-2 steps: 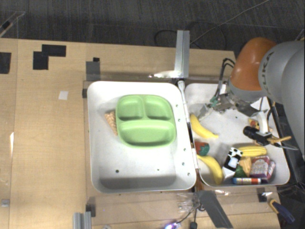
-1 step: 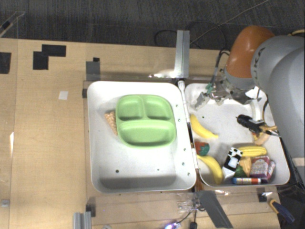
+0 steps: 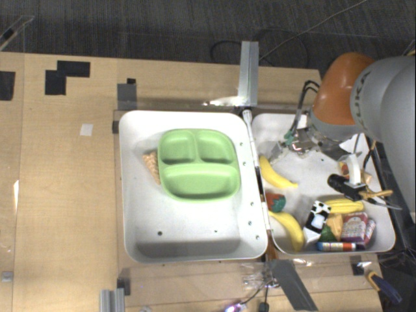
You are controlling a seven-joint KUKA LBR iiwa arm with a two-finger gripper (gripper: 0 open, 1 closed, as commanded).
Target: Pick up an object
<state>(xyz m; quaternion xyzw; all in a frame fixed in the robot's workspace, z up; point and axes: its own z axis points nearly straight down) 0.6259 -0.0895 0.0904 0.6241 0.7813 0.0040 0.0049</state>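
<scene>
My gripper [image 3: 296, 143] hangs over the back of the right bin [image 3: 305, 171], above bare white floor, with nothing seen in it. A banana [image 3: 274, 175] lies just in front of it by the bin's left wall. A second banana [image 3: 290, 229] rests near the front left corner, and a third yellow banana [image 3: 343, 206] lies further right. Between the first two sits a small red and green fruit [image 3: 277, 202]. A black and white object [image 3: 316, 216], a reddish packet [image 3: 356, 229] and a marker [image 3: 337, 246] crowd the front right.
The left bin [image 3: 188, 233] holds a green divided plate [image 3: 197, 163] with a brownish item [image 3: 151, 166] poking out at its left side. A metal post [image 3: 249, 70] stands behind the divider between the bins. The arm's grey body and orange band [image 3: 341, 86] cover the right bin's back right.
</scene>
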